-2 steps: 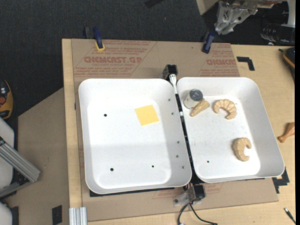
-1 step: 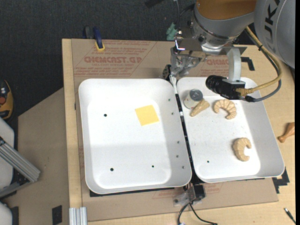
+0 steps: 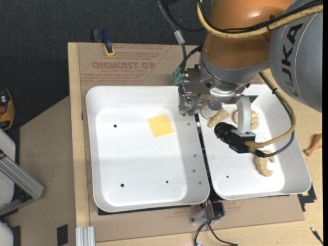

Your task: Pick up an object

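Grey metal with an orange band is being shown at the upper right, where the arm is being reached in over the bins. A brown board with red print is being used as the base under both of them. The left bin and the right bin, both white and shallow, are being kept side by side on it, with their rims meeting along the middle. The gripper is being held low over that shared edge, toward the far end of the bins. Whether it is being kept released or clenched cannot be told, since its tip is being lost among dark hardware. A yellow square is being left flat in the left bin, in its far right part, near the gripper but apart from it. Three tan pieces are being kept in the right bin: a small piece just right of the gripper, a far piece partly covered by the robot's hardware, and a near piece lying well apart from both. A blue clamp is being kept on the board's far left edge.
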{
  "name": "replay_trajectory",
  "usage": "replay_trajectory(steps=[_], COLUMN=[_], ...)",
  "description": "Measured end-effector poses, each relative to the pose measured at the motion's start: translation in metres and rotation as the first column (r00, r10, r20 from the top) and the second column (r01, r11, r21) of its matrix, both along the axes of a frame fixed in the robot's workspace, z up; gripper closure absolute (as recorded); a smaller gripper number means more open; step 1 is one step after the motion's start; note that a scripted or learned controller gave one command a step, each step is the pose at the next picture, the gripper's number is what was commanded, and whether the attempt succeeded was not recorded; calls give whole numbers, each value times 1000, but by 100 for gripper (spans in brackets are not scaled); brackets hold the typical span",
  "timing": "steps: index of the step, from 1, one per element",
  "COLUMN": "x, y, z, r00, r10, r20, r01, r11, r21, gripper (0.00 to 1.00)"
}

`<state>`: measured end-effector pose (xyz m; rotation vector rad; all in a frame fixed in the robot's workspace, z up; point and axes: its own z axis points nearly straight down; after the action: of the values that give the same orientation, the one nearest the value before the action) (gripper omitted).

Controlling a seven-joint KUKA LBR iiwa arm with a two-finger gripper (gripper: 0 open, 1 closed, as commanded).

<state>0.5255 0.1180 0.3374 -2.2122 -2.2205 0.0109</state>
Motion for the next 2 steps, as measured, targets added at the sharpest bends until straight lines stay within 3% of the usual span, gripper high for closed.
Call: replay_trajectory(steps=[1,2], x=[-50,47], y=[22,70], z=[-57,56], r00=[1000,1000], r10=[-1,0], r20=[-1,28], r01=[1,-1], r11=[1000,1000], r21=[-1,5], gripper=[100,100])
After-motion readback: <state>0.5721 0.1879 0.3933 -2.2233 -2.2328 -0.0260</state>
